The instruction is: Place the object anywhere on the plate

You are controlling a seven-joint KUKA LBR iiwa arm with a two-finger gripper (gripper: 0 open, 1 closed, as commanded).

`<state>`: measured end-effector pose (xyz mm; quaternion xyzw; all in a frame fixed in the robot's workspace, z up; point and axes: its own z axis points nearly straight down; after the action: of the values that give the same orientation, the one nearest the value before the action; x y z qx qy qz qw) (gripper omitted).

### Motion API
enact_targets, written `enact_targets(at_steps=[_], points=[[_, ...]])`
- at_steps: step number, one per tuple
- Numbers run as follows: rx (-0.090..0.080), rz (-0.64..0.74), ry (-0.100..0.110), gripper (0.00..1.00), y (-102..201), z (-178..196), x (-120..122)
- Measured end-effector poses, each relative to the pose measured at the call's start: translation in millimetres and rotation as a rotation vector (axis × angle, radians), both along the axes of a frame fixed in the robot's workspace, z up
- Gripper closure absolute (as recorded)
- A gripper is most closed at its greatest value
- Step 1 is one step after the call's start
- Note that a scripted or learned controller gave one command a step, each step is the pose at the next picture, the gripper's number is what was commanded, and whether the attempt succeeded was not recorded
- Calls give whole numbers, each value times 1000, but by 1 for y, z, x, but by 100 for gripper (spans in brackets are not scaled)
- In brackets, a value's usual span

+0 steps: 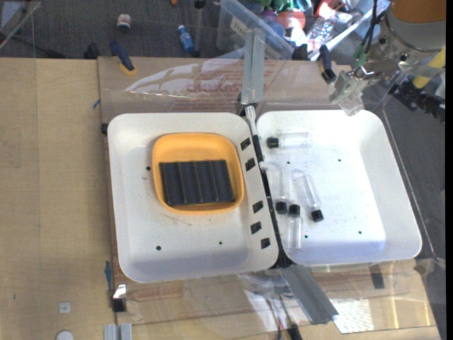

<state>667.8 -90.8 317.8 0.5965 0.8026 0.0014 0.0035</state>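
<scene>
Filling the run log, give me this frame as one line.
arm: above right bin's far right corner | gripper: holds clear object | plate: left bin, dark block on it | vials: right bin

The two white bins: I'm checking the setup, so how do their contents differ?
The left white bin holds one yellow plate bearing a dark ribbed block; the right white bin holds several small clear black-capped vials, lying loose at its left side. Both bins are shallow and rounded.
</scene>
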Motion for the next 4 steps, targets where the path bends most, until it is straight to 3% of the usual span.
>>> enact_targets(at_steps=[1,2,3,4], points=[[0,-48,1,100,-78,117,-1],[-1,17,1,100,-127,118,-1],[-4,197,0,100,-130,119,0],[-3,256,0,100,-130,119,0]])
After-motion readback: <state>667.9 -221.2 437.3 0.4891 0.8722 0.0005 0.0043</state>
